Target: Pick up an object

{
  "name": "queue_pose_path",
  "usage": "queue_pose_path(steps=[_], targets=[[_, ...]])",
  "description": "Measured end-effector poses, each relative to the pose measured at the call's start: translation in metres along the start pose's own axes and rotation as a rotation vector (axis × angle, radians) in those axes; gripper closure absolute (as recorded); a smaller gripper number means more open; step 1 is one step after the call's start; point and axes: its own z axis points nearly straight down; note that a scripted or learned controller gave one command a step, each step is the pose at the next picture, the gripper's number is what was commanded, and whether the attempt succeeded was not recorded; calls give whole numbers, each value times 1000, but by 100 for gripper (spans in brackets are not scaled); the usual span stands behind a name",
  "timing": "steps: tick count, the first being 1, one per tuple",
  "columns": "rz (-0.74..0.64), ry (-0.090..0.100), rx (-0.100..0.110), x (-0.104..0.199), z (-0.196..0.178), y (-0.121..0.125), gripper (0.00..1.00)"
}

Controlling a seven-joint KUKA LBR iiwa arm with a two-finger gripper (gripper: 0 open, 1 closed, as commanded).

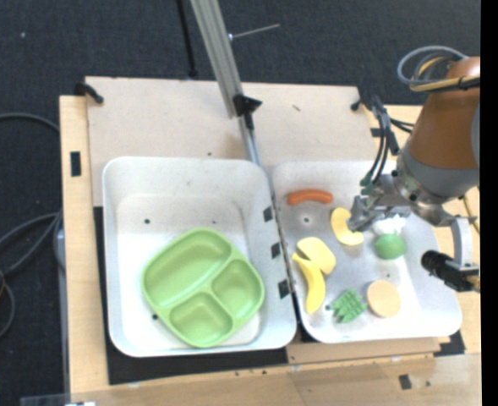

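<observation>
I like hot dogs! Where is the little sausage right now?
The sausage lies near the far edge of the right bin, close to its left wall. The yellow slice lies just below it, with the gripper to its right.

Two white bins are seen side by side on the bench. A green tray point(202, 288) lies in the left bin point(130, 193). In the right bin point(435, 311) are a sausage point(309, 197), a banana point(314, 286), yellow slices point(346, 227), a green ball point(390, 246), a tan disc point(384, 299) and a small green toy point(347, 306). The gripper point(369, 214) is placed low at the right, just beside the slices.
</observation>
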Motion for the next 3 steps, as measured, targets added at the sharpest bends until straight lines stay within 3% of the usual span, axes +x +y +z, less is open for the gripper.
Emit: queue_pose_path(steps=[2, 3], targets=[[1, 0, 1, 94, -9, 63, 100], [3, -1, 1, 129, 5, 97, 100]])
